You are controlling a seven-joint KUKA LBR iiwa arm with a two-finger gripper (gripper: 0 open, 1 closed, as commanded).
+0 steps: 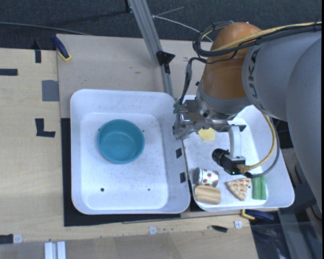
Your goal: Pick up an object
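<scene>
Left bin (pixel 81 144): a blue bowl (pixel 120 140) is sitting upright inside. Right bin (pixel 283 190): a pizza slice (pixel 239 188), green block (pixel 258 188), bread roll (pixel 207 195), small patterned cup (pixel 207 176) and yellow piece (pixel 207 135) are lying along its floor. The arm (pixel 232 69) is hanging over this bin, gripper (pixel 190 122) near the dividing rims.

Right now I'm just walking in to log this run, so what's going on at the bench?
The arm reaches in over the right bin, its wrist low above that bin's far end beside a yellow piece. Nothing can be seen held. At the bin's near end lie a small cup, a bread roll, a pizza slice and a green block, all untouched. The left bin holds a blue bowl.
</scene>
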